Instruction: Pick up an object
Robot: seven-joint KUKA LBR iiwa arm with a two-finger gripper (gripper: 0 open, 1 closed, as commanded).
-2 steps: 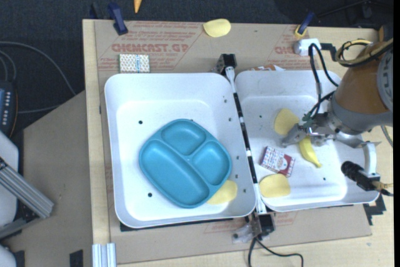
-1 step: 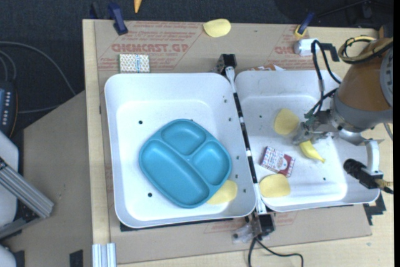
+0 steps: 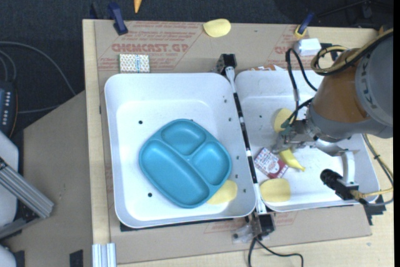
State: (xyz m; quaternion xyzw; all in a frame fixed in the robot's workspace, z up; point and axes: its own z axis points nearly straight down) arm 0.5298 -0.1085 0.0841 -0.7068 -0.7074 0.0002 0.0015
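The approach step is in hand — the gripper [image 3: 291, 136] sits low in the right bin [image 3: 262, 87], its state impossible to tell, just above a yellow banana-shaped toy [image 3: 292, 161] beside a red-and-white packet [image 3: 267, 161] — next comes a verified closure, then a lift.

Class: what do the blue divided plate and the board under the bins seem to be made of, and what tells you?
Blue plate: probably moulded plastic, with an even colour, soft sheen and rounded compartment ridges. Board: likely cardboard, matt tan with red lettering printed across it, though a paper-faced sheet would look alike.
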